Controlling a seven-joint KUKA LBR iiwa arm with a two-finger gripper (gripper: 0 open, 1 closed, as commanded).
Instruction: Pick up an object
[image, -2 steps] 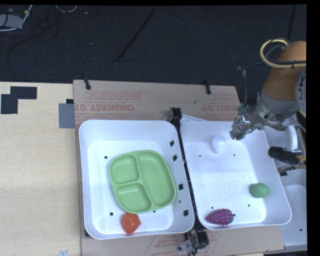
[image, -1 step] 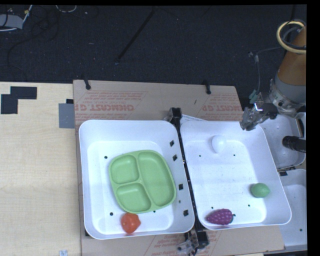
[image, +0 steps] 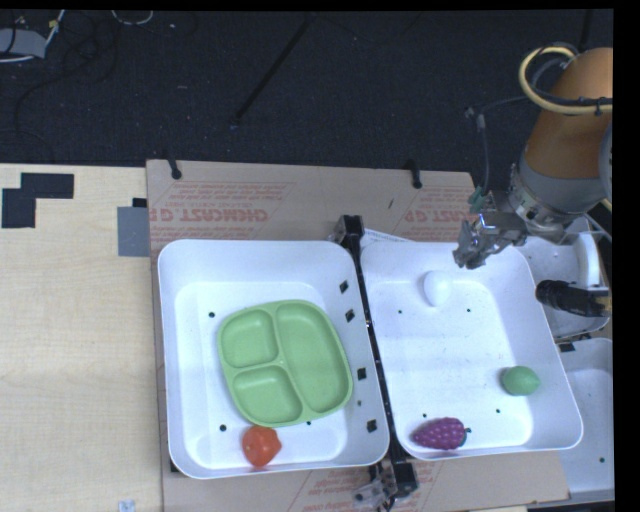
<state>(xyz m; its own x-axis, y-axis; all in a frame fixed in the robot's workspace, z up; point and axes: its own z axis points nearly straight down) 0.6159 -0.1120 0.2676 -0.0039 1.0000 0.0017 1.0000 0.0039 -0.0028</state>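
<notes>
Two shallow white bins sit side by side on a cardboard-covered bench. Left bin (image: 190, 300): a green divided plate (image: 285, 362) and an orange-red object (image: 261, 445) near the front. Right bin (image: 545, 330): a white object (image: 437, 288) far, a green ball (image: 520, 380) right, purple grapes (image: 440, 433) near. Gripper (image: 472, 250) hovers above the far rim, holding nothing.

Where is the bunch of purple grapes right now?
The purple grapes lie in the right-hand bin, against its near edge, with the green ball up to their right.
</notes>
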